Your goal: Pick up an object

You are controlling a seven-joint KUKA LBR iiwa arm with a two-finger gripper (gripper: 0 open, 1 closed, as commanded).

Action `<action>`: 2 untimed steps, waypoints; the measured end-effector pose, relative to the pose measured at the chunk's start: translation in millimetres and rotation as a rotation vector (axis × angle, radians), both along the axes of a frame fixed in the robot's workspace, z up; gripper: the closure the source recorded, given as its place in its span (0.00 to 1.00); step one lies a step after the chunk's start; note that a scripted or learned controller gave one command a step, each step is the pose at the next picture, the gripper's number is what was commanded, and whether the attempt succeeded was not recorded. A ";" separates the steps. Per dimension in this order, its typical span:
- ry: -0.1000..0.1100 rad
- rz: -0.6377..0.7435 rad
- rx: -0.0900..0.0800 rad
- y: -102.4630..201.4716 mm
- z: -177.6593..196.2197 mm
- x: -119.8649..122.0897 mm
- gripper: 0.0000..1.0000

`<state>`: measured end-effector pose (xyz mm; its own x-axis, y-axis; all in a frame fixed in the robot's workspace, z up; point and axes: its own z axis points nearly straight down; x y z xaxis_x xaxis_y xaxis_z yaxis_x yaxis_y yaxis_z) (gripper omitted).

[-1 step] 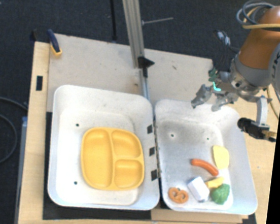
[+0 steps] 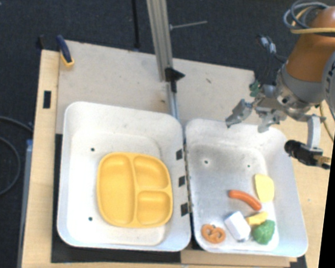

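The arm's pincer [image 2: 250, 120], apparently spread apart and holding nothing, hangs above the right bin's [image 2: 214, 149] far rim, well apart from the clustered toy food [image 2: 246, 215], so a descent here would likely close on air.

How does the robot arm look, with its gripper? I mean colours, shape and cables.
The arm is grey and rounded, with an orange band above the wrist. Thin pale cables loop over its top. The gripper is a small grey metal piece with two thin fingers.

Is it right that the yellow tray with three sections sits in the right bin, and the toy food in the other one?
Not quite. The camera view shows the yellow tray in the left bin; the toy food, like the orange sausage and green broccoli, lies in the right bin.
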<state>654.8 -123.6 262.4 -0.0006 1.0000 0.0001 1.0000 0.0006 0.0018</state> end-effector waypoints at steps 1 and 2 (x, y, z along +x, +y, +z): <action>0.005 -0.001 -0.002 -1.7 -44.7 -7.2 0.00; 0.006 -0.002 -0.001 -3.6 -108.1 -10.3 0.00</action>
